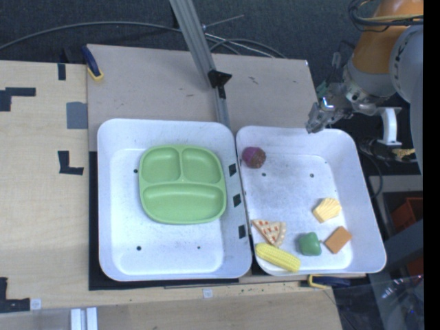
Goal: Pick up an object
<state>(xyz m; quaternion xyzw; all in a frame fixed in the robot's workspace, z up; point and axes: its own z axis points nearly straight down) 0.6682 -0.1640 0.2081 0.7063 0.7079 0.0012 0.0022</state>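
Reaching from the right, fingers (317, 123) above right bin's (357, 158) far rim; grip state unclear.

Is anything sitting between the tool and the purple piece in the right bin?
Nothing visible. The tool hangs at the right bin's far rim, and the purple piece lies to its left with bare bin floor between them. The other food pieces lie along the near side, well off that line.

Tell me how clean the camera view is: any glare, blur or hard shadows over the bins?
Camera view: even, soft light, with no strong glare on the right bin or the green plate; only faint shadows under the toys; the gripper at the bin's far corner looks slightly soft, too small to read.
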